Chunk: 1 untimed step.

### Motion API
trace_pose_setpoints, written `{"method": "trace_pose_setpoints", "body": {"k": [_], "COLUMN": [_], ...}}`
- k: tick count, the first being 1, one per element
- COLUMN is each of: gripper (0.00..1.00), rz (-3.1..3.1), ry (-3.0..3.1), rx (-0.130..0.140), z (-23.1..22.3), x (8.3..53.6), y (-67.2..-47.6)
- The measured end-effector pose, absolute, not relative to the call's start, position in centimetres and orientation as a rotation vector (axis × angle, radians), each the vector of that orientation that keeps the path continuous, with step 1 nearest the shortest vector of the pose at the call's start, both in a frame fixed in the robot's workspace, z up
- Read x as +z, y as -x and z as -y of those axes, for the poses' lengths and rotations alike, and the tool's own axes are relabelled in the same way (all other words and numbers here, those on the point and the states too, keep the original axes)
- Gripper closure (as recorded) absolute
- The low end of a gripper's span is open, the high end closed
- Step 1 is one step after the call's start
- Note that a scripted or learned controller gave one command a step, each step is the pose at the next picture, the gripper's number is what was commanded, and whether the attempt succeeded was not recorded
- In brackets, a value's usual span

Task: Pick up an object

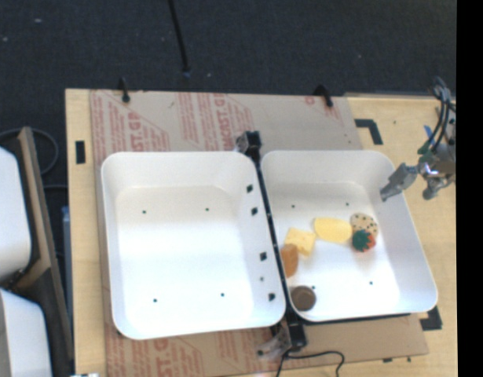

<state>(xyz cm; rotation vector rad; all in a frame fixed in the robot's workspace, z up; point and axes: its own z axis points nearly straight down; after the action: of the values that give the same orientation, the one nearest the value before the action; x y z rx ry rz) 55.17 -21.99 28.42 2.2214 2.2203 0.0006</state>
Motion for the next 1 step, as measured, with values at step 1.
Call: {"method": "trace_pose_setpoints", "body": {"k": [1], "gripper": [0.0], "rz": [-2.234], "ry": [-2.223], "rx": [-0.008], "z": [13.16], "x": [13.74], "y": [-54.0]}}
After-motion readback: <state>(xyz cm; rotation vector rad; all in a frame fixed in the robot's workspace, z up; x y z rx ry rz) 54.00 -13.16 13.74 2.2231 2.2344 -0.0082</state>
